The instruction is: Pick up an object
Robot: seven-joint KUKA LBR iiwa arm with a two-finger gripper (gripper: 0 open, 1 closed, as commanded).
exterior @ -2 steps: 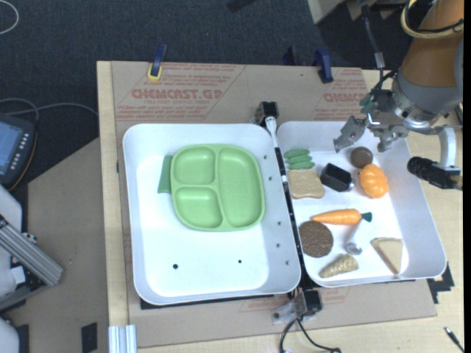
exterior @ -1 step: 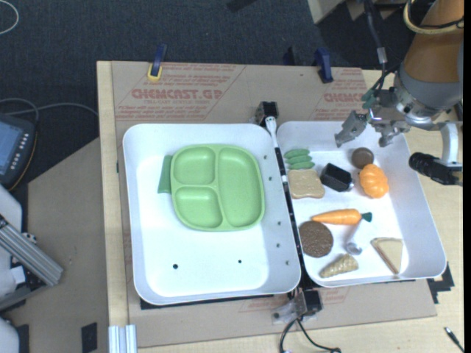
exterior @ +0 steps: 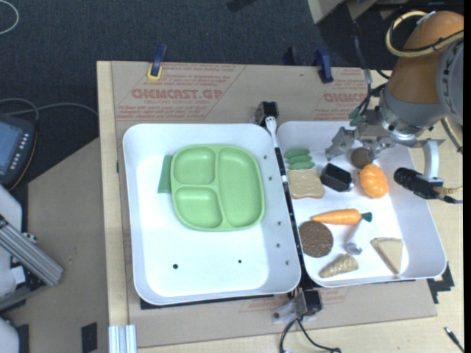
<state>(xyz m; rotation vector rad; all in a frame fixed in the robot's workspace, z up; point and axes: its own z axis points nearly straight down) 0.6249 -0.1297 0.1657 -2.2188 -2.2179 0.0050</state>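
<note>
Brown ball (exterior: 360,156) – perhaps (barely) touching pincer (exterior: 358,143).

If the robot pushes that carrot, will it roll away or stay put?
The carrot looks round and tapered, lying on its side on the right bin's smooth floor, so a push would probably make it roll, likely curving rather than going straight. It looks like stiff toy food, so it probably won't bend. The brown patty beside it might stop it.

Plate (exterior: 218,187) in left bin (exterior: 147,219); carrot (exterior: 336,216), perhaps bread (exterior: 305,184), in right bin (exterior: 419,234)
</note>
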